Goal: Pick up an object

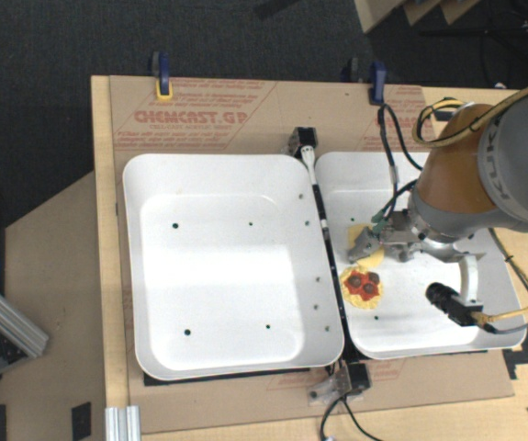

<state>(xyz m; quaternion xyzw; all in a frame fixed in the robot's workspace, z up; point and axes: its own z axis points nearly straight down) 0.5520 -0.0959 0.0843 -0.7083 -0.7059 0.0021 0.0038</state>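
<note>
A yellow, round-edged object with red and dark spots on top [363, 288] lies in the right bin [401, 338], close to its left wall. My gripper [372, 243] hangs low over the same bin just above that object, at the end of the grey and orange arm coming in from the right. Bits of yellow [372, 259] show right beneath and beside the gripper; I cannot tell whether they belong to the same object or to another one. The gripper's body hides whatever lies directly under it.
The left bin [153, 246] sits beside the right one, and a black divider strip [323, 237] runs between them. Clamps [162, 73] hold the brown board at the back edge. Cables trail over the right bin's far side.
</note>
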